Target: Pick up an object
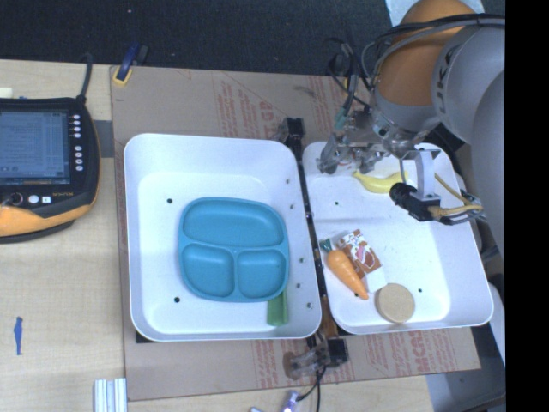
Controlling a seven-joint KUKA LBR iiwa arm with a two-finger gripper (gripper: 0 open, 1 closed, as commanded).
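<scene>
Nearest you, a pale ridged strip (110, 393) lies on the wood-grain tabletop (60, 316) at its near edge. You can read no writing anywhere. The red print on the brown cardboard sheet (214, 101) under the bins is too faint. The screen text on the grey-and-orange teach pendant (39, 166) at far left is too small. The small red, white and brown printed packet (364, 251) shows no legible brand.

That packet lies in the right white bin (463, 256), touching the orange plastic carrot (347, 273). The carrot's long axis runs on a slant, thick end toward the far left and tip toward the near right. A round tan disc (395, 302) sits just beside the tip. A yellow banana (377, 182) lies at the bin's far side, its long axis running left to right.

The grey gripper (343, 161) hangs over the bin's far left corner, near the banana; you cannot tell whether it is spread or closed.

In the left white bin (141, 230) a blue divided plastic plate (233, 247) lies flat. A green block (276, 309) lies along that bin's right wall.
</scene>
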